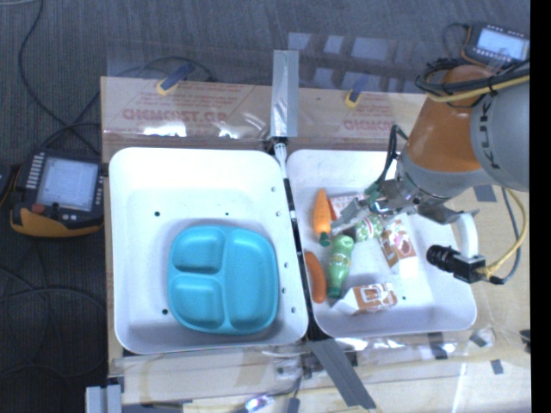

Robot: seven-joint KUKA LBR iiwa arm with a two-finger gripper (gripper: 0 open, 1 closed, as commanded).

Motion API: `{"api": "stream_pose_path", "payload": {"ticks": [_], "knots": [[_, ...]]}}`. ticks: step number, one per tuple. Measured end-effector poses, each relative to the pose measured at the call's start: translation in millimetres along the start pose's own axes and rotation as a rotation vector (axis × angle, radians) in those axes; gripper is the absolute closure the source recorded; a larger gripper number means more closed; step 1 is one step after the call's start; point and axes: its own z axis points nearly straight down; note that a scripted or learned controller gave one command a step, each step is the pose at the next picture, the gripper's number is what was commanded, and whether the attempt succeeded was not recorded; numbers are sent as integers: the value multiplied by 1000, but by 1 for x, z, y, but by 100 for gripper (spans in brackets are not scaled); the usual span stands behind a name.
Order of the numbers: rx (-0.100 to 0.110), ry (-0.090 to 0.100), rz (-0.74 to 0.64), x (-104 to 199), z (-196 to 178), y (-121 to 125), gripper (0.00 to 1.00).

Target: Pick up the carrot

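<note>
- Camera view, writing: you can read part of the grey lettering "KUKA" on the arm's (495, 136) casing at the right edge. Red mirrored print runs along the cardboard panel (198, 114) behind the bins; you cannot make out its words. The small packets carry red-and-white print too small to read.
- Camera view, task item: locate the carrot (321, 212) in the right bin (448, 317), near its left wall, lying roughly lengthwise, narrow end pointing away from you. A second orange piece (315, 276) lies on the divider between the bins, lower down.
- Camera view, pincer: the gripper (372, 206) sits just right of the carrot, low over the clutter. You cannot tell whether it is released or clenched; nothing is visibly grasped.
- Camera view, materials: note the green bottle (339, 261), glossy plastic, lying slantwise below the carrot. Flat packets (398, 243) lie right of it. The left bin (138, 179) is smooth white plastic and holds a blue sectioned plate (224, 278) with rounded corners. A handheld pendant (58, 192) rests on the dark carpet at left.
</note>
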Motion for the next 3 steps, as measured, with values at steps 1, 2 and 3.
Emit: {"api": "stream_pose_path", "payload": {"ticks": [1,2,3], "knots": [[-3,-1,-223,2,-1,58,0],[-22,-9,-291,-31,80,81,0],[-24,-4,-290,-29,69,82,100]]}}
